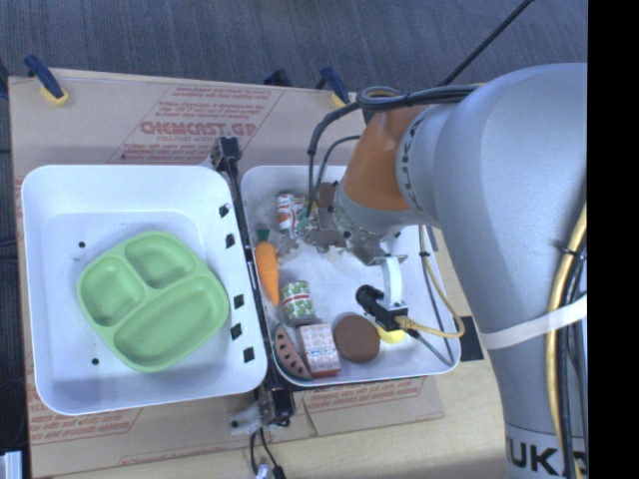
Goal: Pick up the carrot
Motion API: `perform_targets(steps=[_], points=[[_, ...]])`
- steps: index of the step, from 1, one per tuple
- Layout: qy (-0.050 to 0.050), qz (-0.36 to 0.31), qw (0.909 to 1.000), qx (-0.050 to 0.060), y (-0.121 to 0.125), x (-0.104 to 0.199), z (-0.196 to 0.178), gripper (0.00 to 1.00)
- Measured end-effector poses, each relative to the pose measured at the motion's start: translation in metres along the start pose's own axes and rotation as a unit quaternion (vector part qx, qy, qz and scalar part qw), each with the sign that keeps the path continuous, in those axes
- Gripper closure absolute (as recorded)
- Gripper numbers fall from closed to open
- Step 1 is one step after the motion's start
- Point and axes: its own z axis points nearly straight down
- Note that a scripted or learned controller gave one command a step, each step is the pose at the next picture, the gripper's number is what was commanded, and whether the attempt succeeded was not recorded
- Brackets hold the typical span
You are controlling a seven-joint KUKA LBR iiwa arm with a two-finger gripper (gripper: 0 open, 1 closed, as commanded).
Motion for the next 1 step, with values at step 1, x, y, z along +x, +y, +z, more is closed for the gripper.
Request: perform_targets(steps=[1], points=[[0.0, 0.001, 1.0, 0.0, -0.0061, 0.0006, -0.0001, 0.0]])
